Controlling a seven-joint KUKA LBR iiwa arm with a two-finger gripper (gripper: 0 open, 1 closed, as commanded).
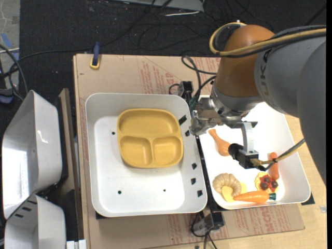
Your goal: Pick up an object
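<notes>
My gripper (201, 122) hangs low over the left edge of the right bin (293, 139), under the grey arm with its orange band. Just below and to its right lies an orange toy drumstick (220, 142), close to the gripper; I see nothing held. Along the front of the same bin lie a beige croissant (226, 184), an orange carrot (251, 196) and a yellow slice with red and dark toppings (268, 183). A small orange-red piece (273, 168) sits above the slice.
The left bin (104, 191) holds a yellow divided plate (150, 137) in its middle. The wall between the two bins runs right beside the gripper. The arm covers the rear of the right bin. Cables lie behind the bins.
</notes>
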